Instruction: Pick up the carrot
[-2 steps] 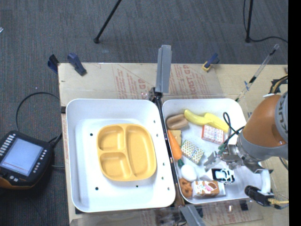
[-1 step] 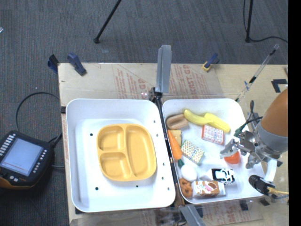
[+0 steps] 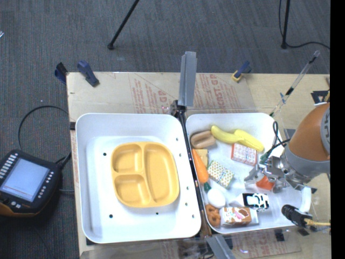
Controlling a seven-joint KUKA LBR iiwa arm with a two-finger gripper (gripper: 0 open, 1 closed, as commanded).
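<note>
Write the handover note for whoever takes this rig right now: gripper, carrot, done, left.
Gripper: low over the right bin, near its right side; whether the jaws are open can't be told.
Carrot: lying by the right bin's left wall, between a bun and a white egg, apart from the gripper.
Done: nothing visible; the carrot is not lifted.
Left: move across to the carrot, grasp it, lift it.

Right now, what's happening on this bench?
A grey robot arm with an orange band reaches in from the right over the right bin, which is crowded with toy food. Its hand sits low in that bin's right side, near a small orange-red item. The carrot lies apart from it, along the bin's left wall, untouched. The left bin holds a yellow divided tray.
</note>
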